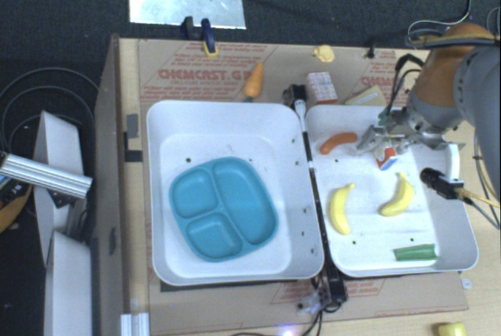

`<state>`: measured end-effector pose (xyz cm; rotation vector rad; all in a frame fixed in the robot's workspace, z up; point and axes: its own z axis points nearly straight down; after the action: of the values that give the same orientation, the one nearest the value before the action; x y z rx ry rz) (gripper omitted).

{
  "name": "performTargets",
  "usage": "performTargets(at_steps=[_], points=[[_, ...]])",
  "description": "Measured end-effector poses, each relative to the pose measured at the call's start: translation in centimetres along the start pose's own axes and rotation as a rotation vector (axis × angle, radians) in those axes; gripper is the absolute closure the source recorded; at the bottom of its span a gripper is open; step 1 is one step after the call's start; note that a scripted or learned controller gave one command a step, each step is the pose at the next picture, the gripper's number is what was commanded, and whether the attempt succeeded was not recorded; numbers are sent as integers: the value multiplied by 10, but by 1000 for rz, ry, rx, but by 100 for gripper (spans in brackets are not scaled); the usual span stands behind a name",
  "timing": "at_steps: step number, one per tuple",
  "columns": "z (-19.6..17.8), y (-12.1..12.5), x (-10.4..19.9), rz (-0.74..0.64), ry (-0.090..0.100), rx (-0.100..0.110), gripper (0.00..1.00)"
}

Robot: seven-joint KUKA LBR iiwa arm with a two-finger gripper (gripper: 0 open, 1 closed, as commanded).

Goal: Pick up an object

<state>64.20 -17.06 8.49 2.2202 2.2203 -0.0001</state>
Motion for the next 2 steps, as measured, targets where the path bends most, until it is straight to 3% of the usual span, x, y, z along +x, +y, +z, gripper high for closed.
performTargets(at_steps=[1, 2], points=[[0, -16, -39, 2, -1, 0, 0], [-11, -14, -37, -2, -1, -4, 100]])
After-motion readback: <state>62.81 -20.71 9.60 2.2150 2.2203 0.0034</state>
